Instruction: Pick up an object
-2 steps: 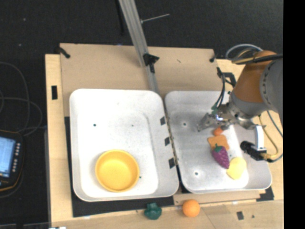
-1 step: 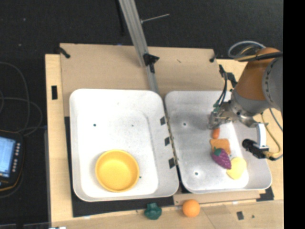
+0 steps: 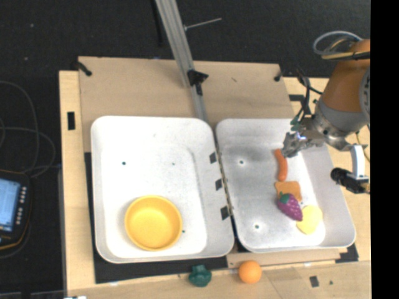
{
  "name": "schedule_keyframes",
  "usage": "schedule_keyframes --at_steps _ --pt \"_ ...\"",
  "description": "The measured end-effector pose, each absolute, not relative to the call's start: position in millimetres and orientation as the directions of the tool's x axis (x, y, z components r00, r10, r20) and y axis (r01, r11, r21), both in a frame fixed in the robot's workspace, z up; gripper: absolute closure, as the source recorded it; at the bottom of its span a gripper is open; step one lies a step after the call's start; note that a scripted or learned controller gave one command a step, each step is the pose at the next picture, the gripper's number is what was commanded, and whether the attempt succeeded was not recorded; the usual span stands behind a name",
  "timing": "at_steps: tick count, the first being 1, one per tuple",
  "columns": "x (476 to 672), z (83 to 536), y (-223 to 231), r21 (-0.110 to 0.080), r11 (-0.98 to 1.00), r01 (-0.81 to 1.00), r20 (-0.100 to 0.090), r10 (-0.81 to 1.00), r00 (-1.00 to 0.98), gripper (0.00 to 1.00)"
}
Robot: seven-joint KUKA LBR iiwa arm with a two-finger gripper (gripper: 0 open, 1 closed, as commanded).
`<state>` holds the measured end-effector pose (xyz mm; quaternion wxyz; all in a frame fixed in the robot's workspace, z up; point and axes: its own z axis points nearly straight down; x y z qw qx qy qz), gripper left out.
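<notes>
1. An orange carrot-like piece (image 3: 282,164) is seen in the right bin (image 3: 249,167), directly below the gripper (image 3: 291,143). Its long axis runs nearly up and down the view, leaning slightly, with the upper end nearest the gripper and the lower end pointing toward the cluster of toys further down.
2. The gripper is seen just above the carrot-like piece's upper end, over the right bin's upper right area. Whether it touches the piece cannot be told, and its opening cannot be told.
3. The arm (image 3: 343,98) is seen reaching in from the right, its orange band above the grey wrist, with the wrist angled down and to the left toward the bin.
4. Below the gripper, beyond the carrot-like piece, an orange block (image 3: 288,188) is seen, with a purple toy (image 3: 290,207) touching it and a yellow piece (image 3: 309,220) just beside that.
5. Far to the lower left of the gripper, a yellow bowl (image 3: 153,222) is seen in the left bin (image 3: 149,148).
6. On the surface (image 3: 124,80) in front of the bins, well below the gripper, an orange ball (image 3: 250,271) and a green object (image 3: 200,275) are seen near each other.
</notes>
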<state>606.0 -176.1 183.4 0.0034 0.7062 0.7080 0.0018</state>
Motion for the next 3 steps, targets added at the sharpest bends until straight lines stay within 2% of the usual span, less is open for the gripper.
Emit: schedule_keyframes --at_steps 1,2,3 --pt "597.7 236.3 -175.7 0.007 0.003 1.000 -0.002 1.000 -0.003 1.00" --pt "598.8 272.3 -177.2 0.006 0.003 1.000 -0.002 1.000 -0.003 1.00" --pt "612.1 272.6 -129.2 0.003 0.007 1.000 -0.001 1.000 -0.007 1.00"
